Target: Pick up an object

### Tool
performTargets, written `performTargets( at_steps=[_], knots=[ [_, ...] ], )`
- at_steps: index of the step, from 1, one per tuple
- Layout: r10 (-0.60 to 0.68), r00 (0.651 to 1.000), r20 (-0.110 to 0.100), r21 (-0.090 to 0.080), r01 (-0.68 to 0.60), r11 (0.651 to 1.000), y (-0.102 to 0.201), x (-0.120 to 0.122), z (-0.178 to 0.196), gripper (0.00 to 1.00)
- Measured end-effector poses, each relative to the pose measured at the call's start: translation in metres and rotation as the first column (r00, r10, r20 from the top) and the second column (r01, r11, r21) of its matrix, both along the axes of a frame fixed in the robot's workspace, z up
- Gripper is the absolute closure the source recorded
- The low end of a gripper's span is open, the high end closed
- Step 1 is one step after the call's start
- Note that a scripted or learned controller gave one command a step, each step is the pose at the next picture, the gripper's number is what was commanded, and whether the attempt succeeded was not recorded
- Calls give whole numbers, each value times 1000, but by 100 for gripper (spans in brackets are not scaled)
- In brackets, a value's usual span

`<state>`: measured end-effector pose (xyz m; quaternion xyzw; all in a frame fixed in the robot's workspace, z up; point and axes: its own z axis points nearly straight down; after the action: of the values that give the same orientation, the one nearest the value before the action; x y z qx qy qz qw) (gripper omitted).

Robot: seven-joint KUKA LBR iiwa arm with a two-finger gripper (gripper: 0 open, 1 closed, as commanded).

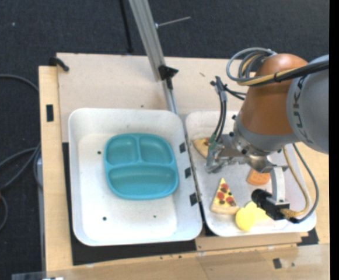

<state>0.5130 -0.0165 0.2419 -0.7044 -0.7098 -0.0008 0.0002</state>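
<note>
End effector (216, 159), grip state unclear, hangs over right bin (199, 122) near pizza slice (223, 197).

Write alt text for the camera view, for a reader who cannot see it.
A grey and orange robot arm reaches from the right into the right white bin, which holds a toy pizza slice, a yellow toy and an orange piece. The left white bin holds a teal divided plate.
</note>
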Motion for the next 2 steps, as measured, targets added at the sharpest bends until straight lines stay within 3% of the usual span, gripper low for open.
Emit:
performTargets(
  at_steps=[1, 2],
  knots=[
    [2, 1000, 2, 1, -2, 1000, 54, -4, 8, 100],
    [0, 1000, -3, -1, 0, 1000, 102, -2, -6, 100]
  ],
)
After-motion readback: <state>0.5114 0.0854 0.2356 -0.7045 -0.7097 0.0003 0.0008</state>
